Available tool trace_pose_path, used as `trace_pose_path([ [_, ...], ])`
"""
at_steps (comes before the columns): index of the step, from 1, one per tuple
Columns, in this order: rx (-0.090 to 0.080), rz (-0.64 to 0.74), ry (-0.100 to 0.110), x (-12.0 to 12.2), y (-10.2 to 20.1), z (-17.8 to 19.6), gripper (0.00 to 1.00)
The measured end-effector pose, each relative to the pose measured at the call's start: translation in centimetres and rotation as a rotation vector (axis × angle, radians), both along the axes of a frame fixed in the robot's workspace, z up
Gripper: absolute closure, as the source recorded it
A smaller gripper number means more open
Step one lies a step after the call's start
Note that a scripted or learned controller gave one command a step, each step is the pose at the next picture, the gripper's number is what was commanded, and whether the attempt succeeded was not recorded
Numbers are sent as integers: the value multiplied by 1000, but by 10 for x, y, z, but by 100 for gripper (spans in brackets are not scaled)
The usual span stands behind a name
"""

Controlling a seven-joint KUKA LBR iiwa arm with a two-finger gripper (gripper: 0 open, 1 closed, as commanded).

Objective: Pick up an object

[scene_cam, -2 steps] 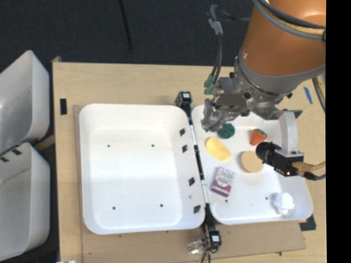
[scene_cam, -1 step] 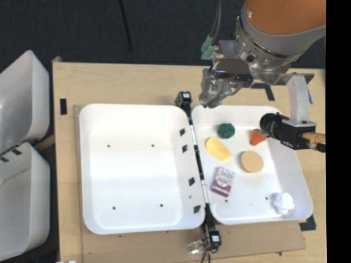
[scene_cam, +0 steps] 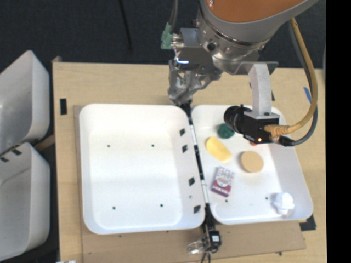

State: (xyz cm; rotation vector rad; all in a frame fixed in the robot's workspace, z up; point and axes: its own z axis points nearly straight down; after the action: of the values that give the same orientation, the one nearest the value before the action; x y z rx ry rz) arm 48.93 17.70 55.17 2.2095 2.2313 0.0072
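Note:
The right bin [scene_cam: 296,169] holds several objects: a yellow oblong piece [scene_cam: 218,149], a tan round disc [scene_cam: 252,161], a dark green lump [scene_cam: 224,130], a small purple and white packet [scene_cam: 222,181] and a crumpled white item [scene_cam: 283,202] in the near right corner. My gripper [scene_cam: 181,95] hangs high above the far end of the divider between the two bins, its metal fingers pointing down. It is well above and to the left of the objects. Nothing shows between the fingers.
The left bin [scene_cam: 88,163] lies beside the right one, joined by a black-clipped divider [scene_cam: 194,158]. A black camera unit [scene_cam: 247,125] on a grey bracket with an orange cable overhangs the right bin's far side. White boxes [scene_cam: 19,147] stand off the bench's left edge.

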Motion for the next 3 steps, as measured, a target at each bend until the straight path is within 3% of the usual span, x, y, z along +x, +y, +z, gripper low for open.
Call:
trace_pose_path([
  [1,-3,-7,3,1,-4,-2,0],
  [2,-3,-5,1,1,-5,10,100],
  [3,-2,-2,5,5,47,-2,100],
])
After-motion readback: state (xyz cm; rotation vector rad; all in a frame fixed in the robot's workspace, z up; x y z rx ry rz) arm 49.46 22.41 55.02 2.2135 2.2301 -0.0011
